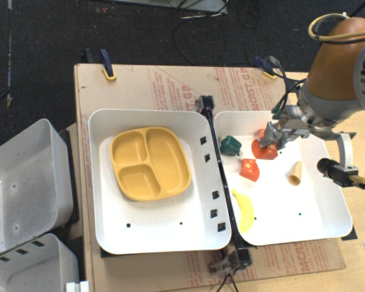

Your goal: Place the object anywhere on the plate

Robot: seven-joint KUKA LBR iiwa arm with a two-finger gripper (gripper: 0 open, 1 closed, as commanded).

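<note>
Red object (266, 150): in the right bin (328, 221), upper middle, directly under the gripper (271, 140); flattish, rounded, no clear long axis from this slant.
Gripper to object: tip right over the object's upper edge, touching or nearly so; object sticks out below and slightly left of the tip.
Fingers: cannot tell whether spread or closed, hidden by the dark gripper body; cannot tell if the object sits between them.
Step, as judged: at the grasp of the red object, not yet lifted; task barely begun, nothing on the plate.
Plate (151, 162): yellow, 3 compartments, lying in the left bin (109, 224), well apart from the object, to its left across the wall between the 2 bins.
Coming move, as judged: straight up to clear the wall, then leftward over the divide, then down anywhere on the plate.
Neighbours: second red piece (250, 170) just below-left of the object, close but apart; green piece (230, 145) to the left, near the dividing wall; beige cone (294, 173) below-right; yellow banana (244, 210) lower left of the right bin.
Risk, as judged: a shallow pinch on the object's edge, so a slip on lifting; second red piece close enough to be nudged.
</note>
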